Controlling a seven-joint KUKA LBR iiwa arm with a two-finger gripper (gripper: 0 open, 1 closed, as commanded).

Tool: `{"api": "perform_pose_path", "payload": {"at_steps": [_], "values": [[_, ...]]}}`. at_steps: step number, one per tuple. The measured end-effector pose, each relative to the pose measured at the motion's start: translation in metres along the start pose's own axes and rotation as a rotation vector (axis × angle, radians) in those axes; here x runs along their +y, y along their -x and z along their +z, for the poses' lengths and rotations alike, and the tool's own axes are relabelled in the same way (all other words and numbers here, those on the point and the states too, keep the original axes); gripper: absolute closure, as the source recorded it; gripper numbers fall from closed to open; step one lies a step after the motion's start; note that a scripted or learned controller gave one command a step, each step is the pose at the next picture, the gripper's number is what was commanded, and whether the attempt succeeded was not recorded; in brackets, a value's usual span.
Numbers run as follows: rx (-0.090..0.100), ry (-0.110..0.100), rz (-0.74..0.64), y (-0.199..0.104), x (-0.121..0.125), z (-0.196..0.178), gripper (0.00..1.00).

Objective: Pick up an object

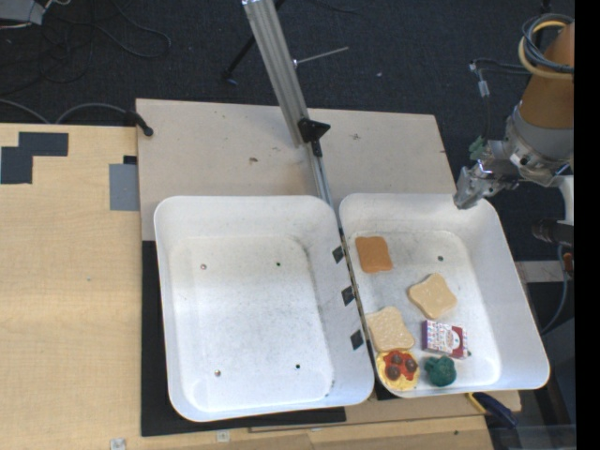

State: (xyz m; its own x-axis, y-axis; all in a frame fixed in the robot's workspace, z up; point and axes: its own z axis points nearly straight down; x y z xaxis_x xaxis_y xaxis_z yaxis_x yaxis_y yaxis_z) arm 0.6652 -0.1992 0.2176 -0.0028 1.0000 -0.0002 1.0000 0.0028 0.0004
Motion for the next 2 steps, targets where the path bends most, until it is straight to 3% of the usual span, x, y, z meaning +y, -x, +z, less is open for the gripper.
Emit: {"api": "perform_pose_path", "payload": {"at_steps": [2], "values": [[0.003,-0.003,-0.002,-0.107,0.001,-0.004,1.00]]}}
